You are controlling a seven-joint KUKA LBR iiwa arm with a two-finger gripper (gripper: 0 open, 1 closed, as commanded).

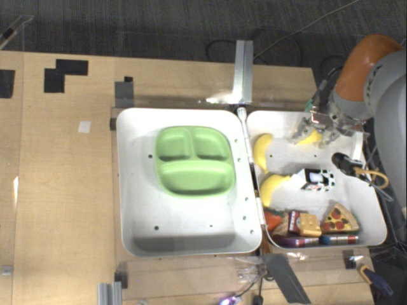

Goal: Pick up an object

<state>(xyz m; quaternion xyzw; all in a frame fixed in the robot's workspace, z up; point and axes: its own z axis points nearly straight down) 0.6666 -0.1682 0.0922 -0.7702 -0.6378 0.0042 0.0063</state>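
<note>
My gripper (316,131) hangs low over the back of the right bin (375,224), under the grey wrist with its orange band (372,53). A small yellow piece (310,139) lies right at the gripper's tip; I cannot see whether it is gripped. A yellow banana-like fruit (262,150) rests against the bin's left wall, and a second yellow fruit (273,186) sits just in front of it. A black and white object (316,178) lies in the middle of the bin. A pizza slice toy (338,218) is at the front right.
The left bin (137,221) holds a green divided plate (193,159). Along the right bin's front wall lie a red item (273,221), a tan cracker-like piece (308,224) and a dark marker-like stick (311,239). A metal post (244,72) stands behind the bins.
</note>
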